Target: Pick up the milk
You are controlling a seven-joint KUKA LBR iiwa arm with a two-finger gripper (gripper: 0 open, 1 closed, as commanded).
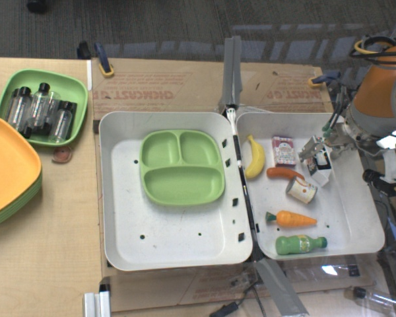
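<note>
Two-finger gripper (317,158) — I cannot tell its opening state. Just beside it, nearer the camera, the small white cardboard milk carton (301,190) lies tilted. Risk: its slanted faces may slip the grasp — or the adjacent slim red plastic sausage (284,173) gets caught instead.

1. The divided plate (182,167) lies in the left bin (171,236).
2. In the right bin (353,210), the banana (254,157) lies by the left wall.
3. The small box (284,151) is right of the banana.
4. The sausage (284,173) lies just near of the box.
5. The milk carton (301,190) is right of the sausage.
6. The carrot (296,220) is nearer, and the bottle (301,244) is nearest.
</note>
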